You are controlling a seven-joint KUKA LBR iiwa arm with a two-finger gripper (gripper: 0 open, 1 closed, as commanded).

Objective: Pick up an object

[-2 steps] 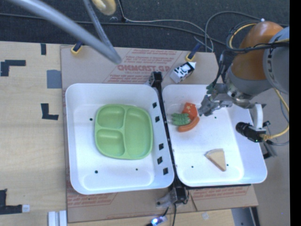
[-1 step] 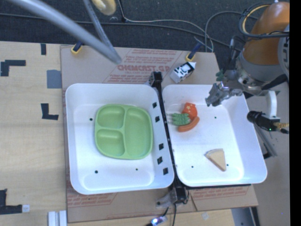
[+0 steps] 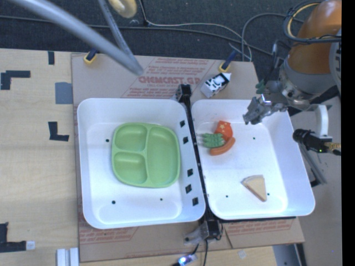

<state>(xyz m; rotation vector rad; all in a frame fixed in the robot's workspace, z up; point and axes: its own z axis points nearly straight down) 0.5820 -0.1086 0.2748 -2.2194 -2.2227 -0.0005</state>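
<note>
The grey arm point(image 3: 313, 37), its orange band bulging above the wrist, reaches in from the right and holds its gripper point(image 3: 256, 113) over the far right part of the right bin point(image 3: 288, 165), just inside the rim. Whether the dark metal fingers are parted or closed cannot be told from this slanted view, and nothing shows between them, so the pick looks not yet made: the descent, the closing and the lift all seem to remain. Both bins are shallow, smooth white plastic with rounded corners; the left bin point(image 3: 91, 165) carries a matte pale-green divided plate point(image 3: 146, 154) with three moulded compartments. The candidates for picking lie in the right bin: a glossy orange-red toy vegetable with a ribbed green top point(image 3: 219, 137) near the bin's left wall, a short way from the gripper, and a tan wedge point(image 3: 255, 188), smooth-faced and shaped like a slice of cheese or bread, nearer the front edge, well apart from the fingers.
</note>
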